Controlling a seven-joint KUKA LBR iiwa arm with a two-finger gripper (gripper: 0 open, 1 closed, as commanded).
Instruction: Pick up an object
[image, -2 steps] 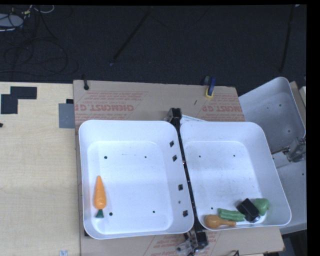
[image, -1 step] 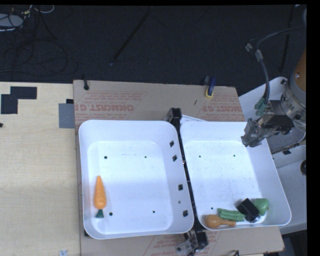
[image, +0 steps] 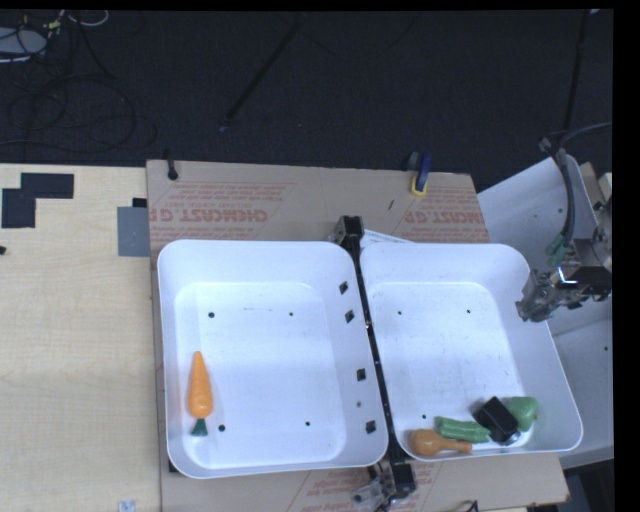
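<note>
Right bin (image: 455, 262) holds four small items, left bin (image: 250, 258) one carrot (image: 199, 386).

Left bin (image: 250, 265): carrot (image: 199, 386) at 8 o'clock. Right bin (image: 450, 265): gourd (image: 438, 443), bean (image: 462, 429), block (image: 496, 418) clustered at 5 o'clock, touching.

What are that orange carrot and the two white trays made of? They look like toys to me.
The carrot looks like moulded plastic: an even, flat orange with a dark green stub at its end, too uniform for a real vegetable. The left bin and right bin seem to be thin formed plastic, smooth and slightly glossy, with rounded corners and rolled rims. That is judged from the look alone.
</note>
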